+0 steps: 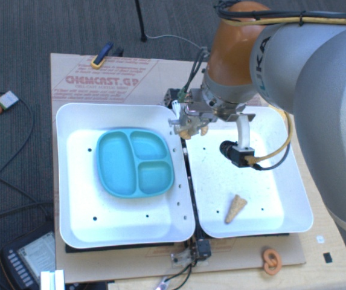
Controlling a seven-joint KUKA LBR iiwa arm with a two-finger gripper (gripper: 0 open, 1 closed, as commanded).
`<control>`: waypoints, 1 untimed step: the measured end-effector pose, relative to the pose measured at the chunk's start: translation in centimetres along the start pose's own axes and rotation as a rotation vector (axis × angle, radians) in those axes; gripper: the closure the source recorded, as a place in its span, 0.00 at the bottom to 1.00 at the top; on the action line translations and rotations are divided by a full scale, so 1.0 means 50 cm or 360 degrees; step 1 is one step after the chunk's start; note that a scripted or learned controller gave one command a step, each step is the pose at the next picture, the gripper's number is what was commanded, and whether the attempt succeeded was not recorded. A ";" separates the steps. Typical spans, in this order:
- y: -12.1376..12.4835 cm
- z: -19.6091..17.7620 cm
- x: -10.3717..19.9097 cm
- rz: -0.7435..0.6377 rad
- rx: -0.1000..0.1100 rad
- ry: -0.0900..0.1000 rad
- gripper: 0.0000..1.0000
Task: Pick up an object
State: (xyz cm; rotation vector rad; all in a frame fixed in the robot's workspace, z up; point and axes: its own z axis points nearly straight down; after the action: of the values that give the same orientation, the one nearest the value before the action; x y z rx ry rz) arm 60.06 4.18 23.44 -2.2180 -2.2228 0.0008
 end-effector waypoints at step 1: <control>-0.136 0.048 0.042 0.0002 0.0004 -0.0002 1.00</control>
State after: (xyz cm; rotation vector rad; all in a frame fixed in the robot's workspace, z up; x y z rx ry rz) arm 53.28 6.26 21.03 -2.2190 -2.2207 0.0045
